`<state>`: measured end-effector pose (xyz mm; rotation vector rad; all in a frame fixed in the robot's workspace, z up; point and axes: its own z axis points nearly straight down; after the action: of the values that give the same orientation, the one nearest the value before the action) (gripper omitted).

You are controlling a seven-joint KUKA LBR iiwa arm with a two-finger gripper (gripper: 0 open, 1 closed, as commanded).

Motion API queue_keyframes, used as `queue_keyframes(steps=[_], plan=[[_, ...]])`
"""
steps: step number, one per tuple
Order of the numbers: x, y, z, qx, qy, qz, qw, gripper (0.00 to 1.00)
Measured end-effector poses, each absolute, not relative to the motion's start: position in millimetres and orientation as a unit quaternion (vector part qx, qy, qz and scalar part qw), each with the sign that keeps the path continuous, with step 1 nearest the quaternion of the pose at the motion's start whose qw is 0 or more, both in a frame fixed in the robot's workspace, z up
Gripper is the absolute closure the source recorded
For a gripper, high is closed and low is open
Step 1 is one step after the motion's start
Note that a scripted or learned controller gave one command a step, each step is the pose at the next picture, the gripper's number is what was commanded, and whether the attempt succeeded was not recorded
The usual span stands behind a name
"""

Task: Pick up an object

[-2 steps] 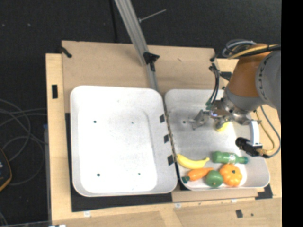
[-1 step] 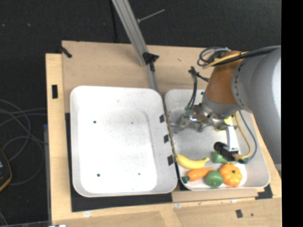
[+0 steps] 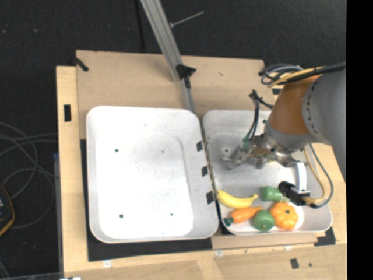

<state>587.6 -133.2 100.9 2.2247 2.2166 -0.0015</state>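
Note:
The right bin [image 3: 221, 127] holds several toy foods along its near side: a yellow banana [image 3: 236, 200], an orange carrot [image 3: 245, 214], a green pepper [image 3: 263, 220], an orange pumpkin [image 3: 284, 215] and a second green piece [image 3: 271, 193]. The gripper [image 3: 238, 157] hangs over the middle of this bin, pointing left, above and behind the banana. Nothing shows between its fingers, and the gap between them is too blurred to read.
The left bin [image 3: 145, 174] lies beside the right one, with a few dark specks on its floor. A grey metal pole [image 3: 166, 34] slants down from the top to the bins' junction. Cables [image 3: 317, 179] loop off the wrist over the right bin's right edge.

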Motion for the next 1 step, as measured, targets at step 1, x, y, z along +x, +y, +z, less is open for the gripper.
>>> queue_keyframes(steps=[1], plan=[[590.7,-176.9,100.7,0.708,0.706,-0.0003,0.000,0.00]])
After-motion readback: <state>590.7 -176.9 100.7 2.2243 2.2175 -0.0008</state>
